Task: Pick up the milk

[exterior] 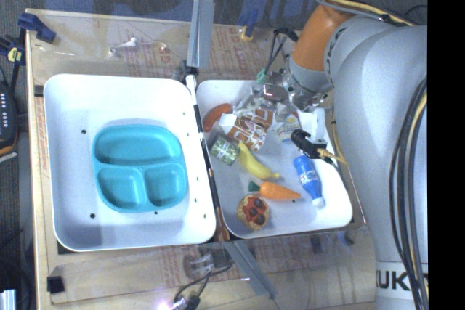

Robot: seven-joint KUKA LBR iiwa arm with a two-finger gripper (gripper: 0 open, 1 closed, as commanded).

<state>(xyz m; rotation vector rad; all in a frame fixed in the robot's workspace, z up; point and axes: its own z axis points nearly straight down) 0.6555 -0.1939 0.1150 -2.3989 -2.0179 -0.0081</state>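
Observation:
The milk (248, 129) is a small carton with a brown and white pattern. It lies tilted in the upper left part of the right bin (338, 215). My gripper (272, 102) hangs at the carton's upper right end, very close to or touching its top. The grey wrist and orange band rise behind it to the right. The metal parts of the gripper overlap the carton's far edge and hide that end.
A reddish sausage (216, 115), a green can (224, 150), a banana (259, 165), a carrot (279, 192), a round pizza toy (254, 211) and a blue bottle (308, 178) share the right bin. The left bin (65, 156) holds a blue divided tray (139, 167).

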